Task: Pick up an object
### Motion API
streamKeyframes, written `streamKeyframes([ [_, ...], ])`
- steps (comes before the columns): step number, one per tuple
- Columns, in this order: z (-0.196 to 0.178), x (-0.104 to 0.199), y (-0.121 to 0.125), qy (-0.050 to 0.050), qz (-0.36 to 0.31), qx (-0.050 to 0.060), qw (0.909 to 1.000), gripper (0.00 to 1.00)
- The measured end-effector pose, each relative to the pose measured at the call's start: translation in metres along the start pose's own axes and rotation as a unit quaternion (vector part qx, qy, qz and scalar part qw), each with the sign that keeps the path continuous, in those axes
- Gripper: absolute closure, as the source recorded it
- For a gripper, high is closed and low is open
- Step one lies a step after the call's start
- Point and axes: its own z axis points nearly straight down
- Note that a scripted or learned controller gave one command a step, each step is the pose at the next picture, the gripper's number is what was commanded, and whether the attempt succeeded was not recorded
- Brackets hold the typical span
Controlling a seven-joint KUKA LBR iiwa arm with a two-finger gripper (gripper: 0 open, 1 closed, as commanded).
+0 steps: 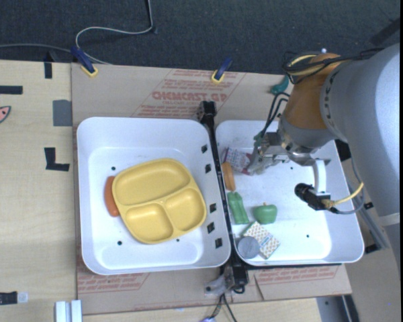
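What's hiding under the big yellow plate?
An orange thing pokes out from under the left edge of the yellow divided plate in the left bin. Most of it is covered, so I can't tell what it is.

A grey arm (363, 113) with an orange band (307, 99) above the wrist reaches in from the right, bent downward. Its gripper (258, 163) points left and low; finger position is unclear.

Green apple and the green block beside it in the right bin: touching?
Apart. The camera view shows a strip of white bin floor between the apple and the block.
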Motion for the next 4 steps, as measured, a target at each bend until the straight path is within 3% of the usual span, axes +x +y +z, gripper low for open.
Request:
streamKeyframes([
  [1,0.0,0.0,0.0,0.0,0.0,0.0,1.0,0.0],
  [2,0.029,0.002,0.059,0.001,0.0,-0.001,1.0,0.0],
  [3,0.019,0.001,0.059,-0.001,-0.001,0.0,1.0,1.0],
  [4,0.019,0.002,0.059,-0.001,-0.001,0.0,1.0,0.0],
])
